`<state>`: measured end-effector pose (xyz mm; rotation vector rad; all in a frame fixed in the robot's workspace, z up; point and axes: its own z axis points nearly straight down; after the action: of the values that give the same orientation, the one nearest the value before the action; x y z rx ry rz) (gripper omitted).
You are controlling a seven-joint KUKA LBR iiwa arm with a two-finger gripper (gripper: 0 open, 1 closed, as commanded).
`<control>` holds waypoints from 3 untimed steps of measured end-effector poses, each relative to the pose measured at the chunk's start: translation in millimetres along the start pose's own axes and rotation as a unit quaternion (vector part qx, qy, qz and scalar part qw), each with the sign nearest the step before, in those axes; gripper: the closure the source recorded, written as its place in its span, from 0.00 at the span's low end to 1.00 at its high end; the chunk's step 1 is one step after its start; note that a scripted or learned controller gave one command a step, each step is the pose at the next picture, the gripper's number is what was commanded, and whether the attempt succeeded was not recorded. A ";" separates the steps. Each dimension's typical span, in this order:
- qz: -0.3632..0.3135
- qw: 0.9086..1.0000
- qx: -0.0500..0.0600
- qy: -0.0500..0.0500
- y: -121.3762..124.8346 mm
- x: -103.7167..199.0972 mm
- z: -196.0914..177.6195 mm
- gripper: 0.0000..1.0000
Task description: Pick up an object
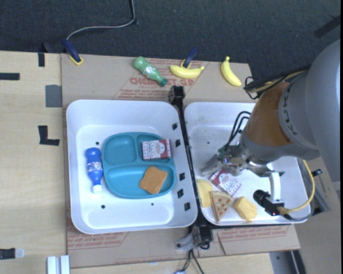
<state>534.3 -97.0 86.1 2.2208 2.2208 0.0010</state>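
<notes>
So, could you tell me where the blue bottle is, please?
The blue bottle lies in the left bin, just left of the teal tray.

— What does the arm look like?
— A bulky, rounded grey KUKA arm (pixel 326 104) with a wide orange band (pixel 268 119), black and yellow cables looping around its wrist.

Right bin (pixel 201 116): small red-and-white packet (pixel 225 182) lying flat, tilted, mid-floor; pizza-slice wedge (pixel 219 205) and yellow cheese-like block (pixel 246 208) near the front wall, pale yellow piece (pixel 204 190) just left of them.
</notes>
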 end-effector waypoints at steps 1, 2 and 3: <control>0.000 1.000 0.000 0.000 3.6 -1.7 0.1 0.00; 0.000 1.000 -0.003 -0.002 -7.7 1.5 -0.5 0.00; 0.001 1.000 -0.003 -0.002 -7.7 0.5 -10.1 1.00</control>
<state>526.6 -96.5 96.1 2.2166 2.2143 0.0022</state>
